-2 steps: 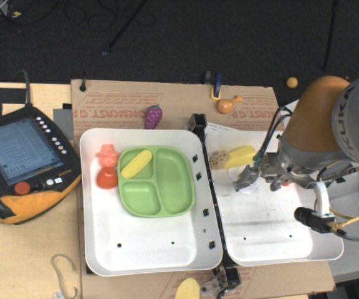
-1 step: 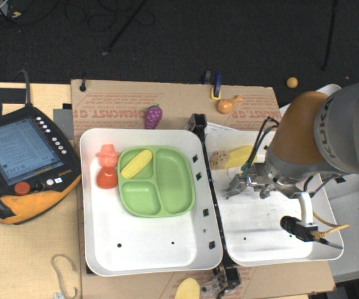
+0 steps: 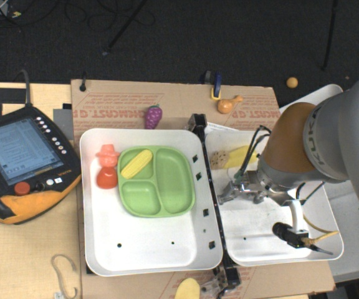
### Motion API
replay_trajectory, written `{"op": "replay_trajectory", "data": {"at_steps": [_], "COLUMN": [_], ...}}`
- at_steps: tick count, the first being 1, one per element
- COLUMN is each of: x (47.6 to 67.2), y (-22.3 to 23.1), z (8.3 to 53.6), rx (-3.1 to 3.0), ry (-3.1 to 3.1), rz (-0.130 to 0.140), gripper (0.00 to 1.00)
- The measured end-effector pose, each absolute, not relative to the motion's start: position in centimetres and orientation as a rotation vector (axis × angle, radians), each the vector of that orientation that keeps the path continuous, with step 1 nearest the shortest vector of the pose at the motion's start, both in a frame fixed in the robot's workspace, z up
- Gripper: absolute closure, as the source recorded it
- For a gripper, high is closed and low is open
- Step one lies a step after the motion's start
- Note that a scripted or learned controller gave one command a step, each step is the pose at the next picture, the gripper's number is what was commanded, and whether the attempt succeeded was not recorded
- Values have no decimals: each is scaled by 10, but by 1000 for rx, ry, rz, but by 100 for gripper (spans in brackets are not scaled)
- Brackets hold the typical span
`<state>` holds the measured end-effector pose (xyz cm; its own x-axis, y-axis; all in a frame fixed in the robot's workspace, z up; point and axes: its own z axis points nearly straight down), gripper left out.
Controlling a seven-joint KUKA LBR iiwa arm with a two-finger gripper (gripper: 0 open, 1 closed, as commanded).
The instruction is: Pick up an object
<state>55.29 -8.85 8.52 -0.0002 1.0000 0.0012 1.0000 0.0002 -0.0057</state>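
Corn cob (image 3: 135, 163), yellow and ridged, lies tilted in the upper left compartment of one green divided plate (image 3: 167, 185) in the left bin (image 3: 105, 248). One orange-pink figure (image 3: 107, 167) stands just beside the plate. Cardboard (image 3: 117, 108) behind the two bins carries red upside-down lettering, not clearly readable. The gripper (image 3: 242, 189) sits low over the right bin (image 3: 254, 242); its grasp cannot be told.

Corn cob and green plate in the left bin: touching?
Touching. The camera view shows the corn cob lying inside the upper-left compartment of the green plate, resting on its surface with no gap.
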Motion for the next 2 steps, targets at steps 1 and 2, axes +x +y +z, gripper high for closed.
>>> {"op": "replay_trajectory", "data": {"at_steps": [1,2], "x": [553,551], "y": [-91,-84], "z": [98,156], "rx": [-2228,-2223], "ry": [-2209,-2221], "rz": [2,-2], "gripper": [100,100]}}
